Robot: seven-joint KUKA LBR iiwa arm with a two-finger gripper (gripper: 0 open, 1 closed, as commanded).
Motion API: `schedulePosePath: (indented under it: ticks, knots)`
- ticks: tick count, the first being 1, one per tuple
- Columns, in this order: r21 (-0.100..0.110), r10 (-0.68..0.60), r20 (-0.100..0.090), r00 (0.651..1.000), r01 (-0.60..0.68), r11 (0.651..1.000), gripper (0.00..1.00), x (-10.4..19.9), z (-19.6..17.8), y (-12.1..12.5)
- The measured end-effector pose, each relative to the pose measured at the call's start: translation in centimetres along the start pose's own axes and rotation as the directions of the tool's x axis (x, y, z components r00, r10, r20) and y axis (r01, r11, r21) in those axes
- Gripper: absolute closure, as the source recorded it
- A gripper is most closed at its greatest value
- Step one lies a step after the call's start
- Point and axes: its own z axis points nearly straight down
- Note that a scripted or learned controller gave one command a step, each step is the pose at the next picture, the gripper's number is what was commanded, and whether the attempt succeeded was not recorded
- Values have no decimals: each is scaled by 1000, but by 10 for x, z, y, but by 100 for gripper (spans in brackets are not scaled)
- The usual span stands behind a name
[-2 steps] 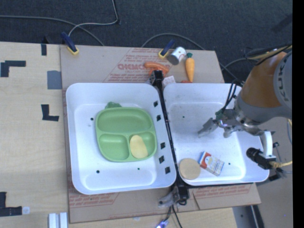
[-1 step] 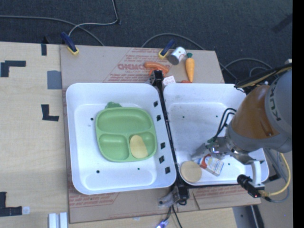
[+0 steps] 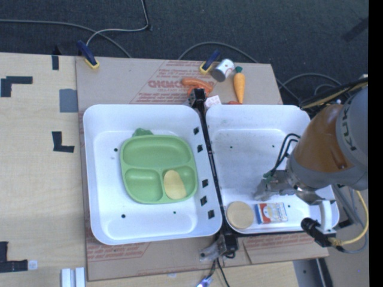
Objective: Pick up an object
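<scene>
A round tan disc [image 3: 240, 214] lies at the near left corner of the right bin [image 3: 251, 136]. Beside it on the right rests a small flat packet [image 3: 272, 212] with blue and red print. My gripper [image 3: 267, 186] hangs low over the right bin's floor, just above and behind the packet, apart from both. In the left bin [image 3: 102, 160] a green divided tray [image 3: 157, 163] holds a pale yellow piece [image 3: 175, 184] in its near right compartment.
Behind the bins on the cardboard lie a toy carrot [image 3: 239, 86], an orange piece [image 3: 197, 84], a small white cylinder [image 3: 223, 70] and blue-yellow clamps [image 3: 87, 54]. Black clips run along the wall between the bins. The arm's grey and orange body covers the right bin's right side.
</scene>
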Motion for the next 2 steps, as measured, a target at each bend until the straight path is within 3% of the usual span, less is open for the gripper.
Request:
schedulePosePath:
  ticks: [1, 2]
  knots:
    - [0, 0, 0, 1000, 0, 1000, 0, 0, 0, 0]
    - [1, -1, 1, 1000, 1, 1000, 0, -78, -107, 62]
